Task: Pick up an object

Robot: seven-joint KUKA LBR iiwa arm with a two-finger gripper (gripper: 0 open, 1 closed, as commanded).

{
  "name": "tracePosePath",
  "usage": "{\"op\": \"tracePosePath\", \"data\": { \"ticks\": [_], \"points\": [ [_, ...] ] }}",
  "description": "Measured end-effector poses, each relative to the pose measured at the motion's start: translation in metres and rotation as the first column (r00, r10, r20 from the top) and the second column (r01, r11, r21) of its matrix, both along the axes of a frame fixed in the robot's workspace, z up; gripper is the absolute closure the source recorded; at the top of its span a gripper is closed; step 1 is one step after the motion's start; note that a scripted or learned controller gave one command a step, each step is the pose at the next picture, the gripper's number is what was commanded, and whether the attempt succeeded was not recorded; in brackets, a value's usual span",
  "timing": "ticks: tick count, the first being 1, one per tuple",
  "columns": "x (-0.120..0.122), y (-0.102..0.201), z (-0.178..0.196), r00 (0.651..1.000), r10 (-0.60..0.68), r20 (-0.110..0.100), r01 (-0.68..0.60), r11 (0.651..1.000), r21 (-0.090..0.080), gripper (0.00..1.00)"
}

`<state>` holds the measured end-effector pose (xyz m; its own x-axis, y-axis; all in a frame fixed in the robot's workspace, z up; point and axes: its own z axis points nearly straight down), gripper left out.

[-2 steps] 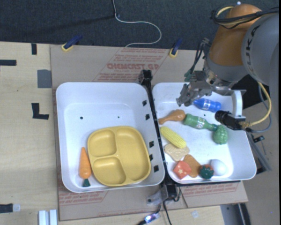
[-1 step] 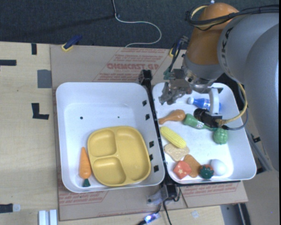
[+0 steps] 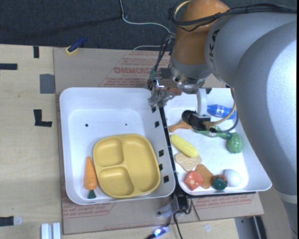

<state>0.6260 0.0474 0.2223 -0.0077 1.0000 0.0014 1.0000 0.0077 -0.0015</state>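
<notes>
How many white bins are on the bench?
2. The left bin holds the yellow plate and the carrot; the right bin, touching it, holds the corn and other toys.

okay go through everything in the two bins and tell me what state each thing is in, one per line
Yellow three-compartment plastic plate: flat in left bin, nothing on it.
Orange toy carrot: lying beside plate's left edge.
Yellow toy corn cob: lying in right bin.
White egg: resting in right bin's near corner.
Gripper: above the bins' divider.
</notes>
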Motion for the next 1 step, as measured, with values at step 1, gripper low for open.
{"op": "tracePosePath", "data": {
  "ticks": [1],
  "points": [
    [0.0208,0.0564,-0.0006,1.000,-0.001,0.001,0.001,1.000,0.000,1.00]
  ]
}}
